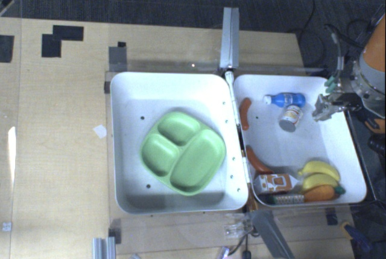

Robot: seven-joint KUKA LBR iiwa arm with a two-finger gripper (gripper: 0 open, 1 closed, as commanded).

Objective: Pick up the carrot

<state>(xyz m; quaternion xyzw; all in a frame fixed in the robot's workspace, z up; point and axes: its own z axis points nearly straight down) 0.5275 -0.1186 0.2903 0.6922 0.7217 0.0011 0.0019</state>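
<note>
Start at your gripper [321, 108]: it hangs over the upper right part of the right bin [338, 149], close to that bin's right wall, and whether its fingers are apart or together you cannot tell from this slanted view, since they read as a small pale cluster with no clear gap. Nothing shows between them. Just to the left of the gripper lies a tin can [291, 118] on its side, and beyond that a blue bottle [284, 99], both nearer than your target. The carrot [320, 193] sits in the bottom right corner of the same bin, well apart from the gripper and almost straight toward the near edge of the view from it, so the travel you need is mostly down the picture with very little sideways shift. Its long axis runs roughly left to right, with the green end pointing right toward the bin wall. Judge the approach carefully: the bananas [319, 174] lie touching or just above it, a small carton [275, 182] is close on its left, and the bin's front wall is right behind it, so a closing line across the short width of the carrot looks like the only one with room. The sausages [244, 114] along the divider, the left bin [129, 101] and its green plate [183, 152] are out of your way on the surface [60, 149].
</note>
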